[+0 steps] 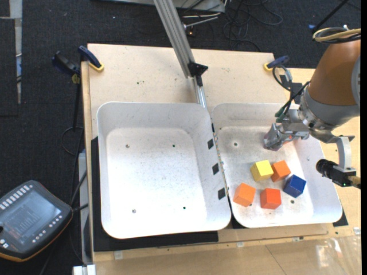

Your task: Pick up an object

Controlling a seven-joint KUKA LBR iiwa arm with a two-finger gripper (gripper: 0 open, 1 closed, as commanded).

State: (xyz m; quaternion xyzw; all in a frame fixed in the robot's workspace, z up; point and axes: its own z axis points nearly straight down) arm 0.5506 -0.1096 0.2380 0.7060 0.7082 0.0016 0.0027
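Gripper, jaw state impossible to tell, hangs at right of frame above the blocks; yellow block sits nearest, just below. A straight, centred descent looks best.

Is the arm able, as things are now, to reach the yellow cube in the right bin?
Probably yes. The end effector hangs over the right bin, just up-right of the yellow cube, with nothing between them. An orange cube sits close beside it, which may crowd the grasp.
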